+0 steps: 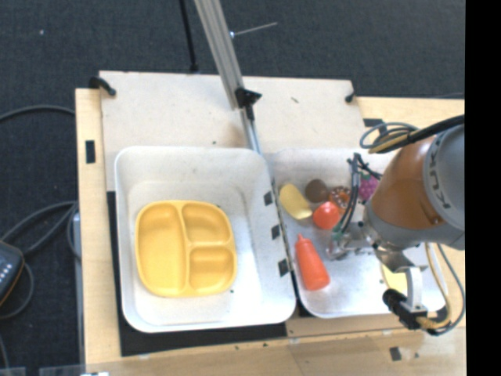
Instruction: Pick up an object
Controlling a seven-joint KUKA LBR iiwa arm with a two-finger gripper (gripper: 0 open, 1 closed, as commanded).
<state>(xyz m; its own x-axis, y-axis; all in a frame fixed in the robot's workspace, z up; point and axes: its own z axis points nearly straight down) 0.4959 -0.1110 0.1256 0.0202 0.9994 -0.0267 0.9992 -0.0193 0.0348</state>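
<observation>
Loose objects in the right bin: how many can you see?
4: orange bottle at the front, yellowish piece, brown ball, and red ball further back. The arm may hide others.

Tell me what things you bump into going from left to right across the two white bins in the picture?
Yellow divided plate → orange bottle → red ball → the grey and orange robot arm.

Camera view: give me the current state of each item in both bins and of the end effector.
Yellow divided tray: flat in the left bin.
Orange bottle: lying on its side, right bin.
Yellow piece: resting by the divider.
Red ball: resting, untouched.
Brown ball: resting.
End effector: low over the right bin, nothing visibly held.
</observation>
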